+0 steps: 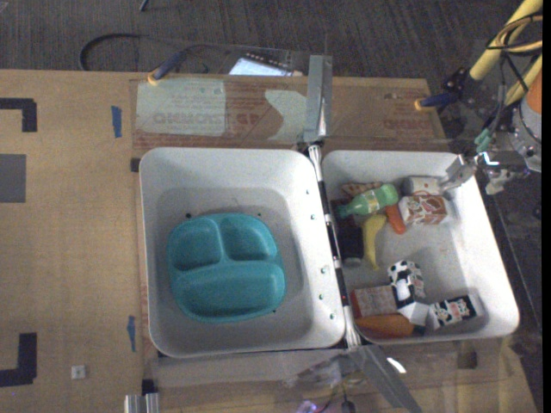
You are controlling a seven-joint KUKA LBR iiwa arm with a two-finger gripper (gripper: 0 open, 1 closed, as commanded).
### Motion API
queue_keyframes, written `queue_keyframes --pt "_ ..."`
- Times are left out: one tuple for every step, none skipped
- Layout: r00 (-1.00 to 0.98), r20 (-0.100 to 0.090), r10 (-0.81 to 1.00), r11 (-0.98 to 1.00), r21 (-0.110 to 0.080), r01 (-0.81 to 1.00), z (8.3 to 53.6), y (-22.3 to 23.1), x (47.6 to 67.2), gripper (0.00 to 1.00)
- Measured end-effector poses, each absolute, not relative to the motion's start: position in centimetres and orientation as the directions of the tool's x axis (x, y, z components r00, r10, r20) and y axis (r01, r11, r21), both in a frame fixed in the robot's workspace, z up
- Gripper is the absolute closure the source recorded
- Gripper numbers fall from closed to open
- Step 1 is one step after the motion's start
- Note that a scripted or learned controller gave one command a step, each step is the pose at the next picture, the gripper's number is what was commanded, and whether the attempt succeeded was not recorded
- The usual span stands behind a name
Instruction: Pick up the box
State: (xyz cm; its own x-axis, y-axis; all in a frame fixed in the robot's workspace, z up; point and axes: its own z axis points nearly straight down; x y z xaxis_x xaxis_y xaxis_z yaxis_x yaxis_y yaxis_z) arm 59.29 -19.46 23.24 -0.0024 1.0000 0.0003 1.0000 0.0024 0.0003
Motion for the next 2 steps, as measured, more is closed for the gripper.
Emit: queue_keyframes --pt "-0.137 -0.003 0.991 0.137 0.004 0.991 41.1 -20.7 63.4 0.00" --pt "-0.142 -0.007 0.990 0.142 0.008 0.990 42.3 -20.5 63.5 1.00"
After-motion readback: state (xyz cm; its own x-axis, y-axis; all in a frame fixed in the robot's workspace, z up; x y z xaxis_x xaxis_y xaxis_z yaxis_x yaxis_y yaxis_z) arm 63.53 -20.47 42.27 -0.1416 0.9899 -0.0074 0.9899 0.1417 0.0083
